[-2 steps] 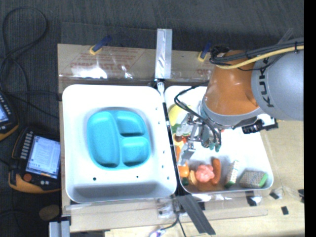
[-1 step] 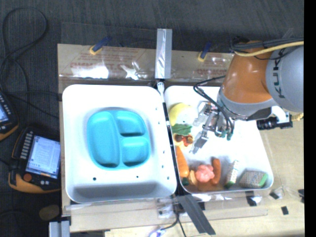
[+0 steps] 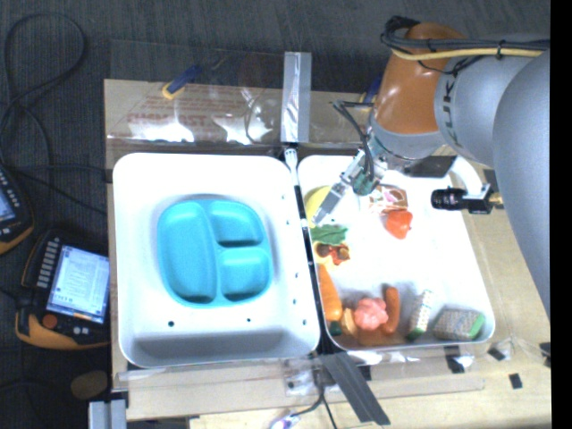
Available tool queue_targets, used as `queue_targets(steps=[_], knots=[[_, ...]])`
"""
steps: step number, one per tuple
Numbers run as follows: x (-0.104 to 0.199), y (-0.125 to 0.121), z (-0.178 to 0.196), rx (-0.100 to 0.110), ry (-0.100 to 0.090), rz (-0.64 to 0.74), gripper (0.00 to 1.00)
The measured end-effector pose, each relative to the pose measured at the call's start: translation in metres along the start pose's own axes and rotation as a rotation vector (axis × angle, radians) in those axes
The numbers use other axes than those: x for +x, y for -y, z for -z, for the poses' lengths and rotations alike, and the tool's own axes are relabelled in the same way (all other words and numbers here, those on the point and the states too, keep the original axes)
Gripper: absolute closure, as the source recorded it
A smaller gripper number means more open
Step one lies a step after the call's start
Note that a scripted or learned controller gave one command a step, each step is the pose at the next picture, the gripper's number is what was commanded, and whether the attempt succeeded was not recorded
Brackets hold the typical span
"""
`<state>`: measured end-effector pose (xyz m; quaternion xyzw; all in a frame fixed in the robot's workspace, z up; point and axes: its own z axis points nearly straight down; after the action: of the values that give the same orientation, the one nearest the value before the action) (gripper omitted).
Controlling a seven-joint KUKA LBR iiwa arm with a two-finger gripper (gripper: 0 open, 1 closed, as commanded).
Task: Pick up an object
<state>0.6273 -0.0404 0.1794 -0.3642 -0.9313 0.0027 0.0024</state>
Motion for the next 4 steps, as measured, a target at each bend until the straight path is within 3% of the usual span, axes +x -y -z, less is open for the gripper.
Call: queue_targets(steps=[1,2,3,4], knots=[[-0.005,0.035,0.001,-0.002,0.000,0.354,0.00],[-0.105,0.110,-0.054,-0.007,0.008,-0.120,0.00],[-0.089,0.110,-0.064,-0.026,0.034,-0.358,0.00],[-0.063,0.120,-0.069,-0.052,0.055,-0.492,0.00]])
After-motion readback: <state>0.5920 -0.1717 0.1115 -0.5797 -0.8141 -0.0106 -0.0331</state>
